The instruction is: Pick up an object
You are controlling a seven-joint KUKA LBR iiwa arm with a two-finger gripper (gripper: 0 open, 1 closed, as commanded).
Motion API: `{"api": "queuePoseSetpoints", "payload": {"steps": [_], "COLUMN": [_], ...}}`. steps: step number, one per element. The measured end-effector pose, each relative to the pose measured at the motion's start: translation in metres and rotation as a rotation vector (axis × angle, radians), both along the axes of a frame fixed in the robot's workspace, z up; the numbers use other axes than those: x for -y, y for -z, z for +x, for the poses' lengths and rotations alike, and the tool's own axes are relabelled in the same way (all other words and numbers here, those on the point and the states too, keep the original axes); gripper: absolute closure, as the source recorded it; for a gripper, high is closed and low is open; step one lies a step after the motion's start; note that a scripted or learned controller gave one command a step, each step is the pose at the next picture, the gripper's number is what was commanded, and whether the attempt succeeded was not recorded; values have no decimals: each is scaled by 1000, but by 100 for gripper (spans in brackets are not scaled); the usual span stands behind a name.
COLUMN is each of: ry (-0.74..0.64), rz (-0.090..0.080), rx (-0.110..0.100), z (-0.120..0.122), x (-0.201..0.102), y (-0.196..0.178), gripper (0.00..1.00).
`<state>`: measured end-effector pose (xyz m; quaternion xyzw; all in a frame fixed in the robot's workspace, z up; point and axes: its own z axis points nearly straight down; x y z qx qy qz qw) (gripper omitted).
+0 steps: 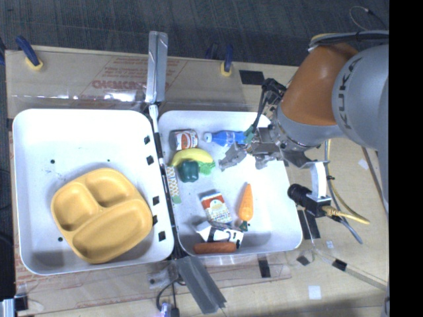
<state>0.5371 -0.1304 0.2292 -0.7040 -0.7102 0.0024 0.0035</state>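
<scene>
Over the right bin: your metal gripper [232,156] hangs, fingers spread, holding nothing.
Below it: tapered orange carrot [245,203], lying flat.
Left bin [26,131]: yellow moulded, compartmented tray [101,214].

One fixed camera, mounted above the bench [79,71], looking down at a slant. Far enough back to frame both white bins whole: left bin [39,131], right bin [277,236]. Bench edge and dark floor along the top. KUKA arm [344,91] entering from the right side of the frame.
</scene>
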Motion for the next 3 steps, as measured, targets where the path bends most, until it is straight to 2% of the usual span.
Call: {"api": "queuePoseSetpoints", "payload": {"steps": [1, 2, 3], "ry": [-153, -159, -73], "rz": [2, 2, 0], "rx": [0, -3, 2], "z": [-40, -40, 5], "x": [9, 9, -61], "y": [131, 124, 2], "gripper": [0, 100, 100]}}
